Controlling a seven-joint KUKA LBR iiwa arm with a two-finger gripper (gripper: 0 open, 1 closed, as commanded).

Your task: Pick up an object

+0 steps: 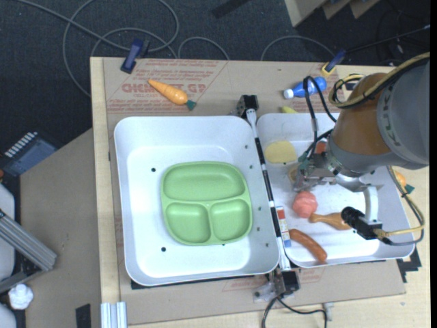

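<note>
In the right bin [341,251] lie a pale yellow round piece [280,152], a pink ball [305,203], a brown drumstick-shaped toy [330,219] and an orange sausage-shaped toy [308,244]. The grey arm with its orange band [362,132] reaches in from the right. Its gripper [305,173] is low in the bin, just above the pink ball and right of the yellow piece. The wrist hides what lies under it.
The left bin [136,142] holds a green divided plate [205,201]. A toy carrot [169,92] and a blue-and-white bottle [300,89] lie on the bench behind the bins. Cables loop around the wrist.
</note>
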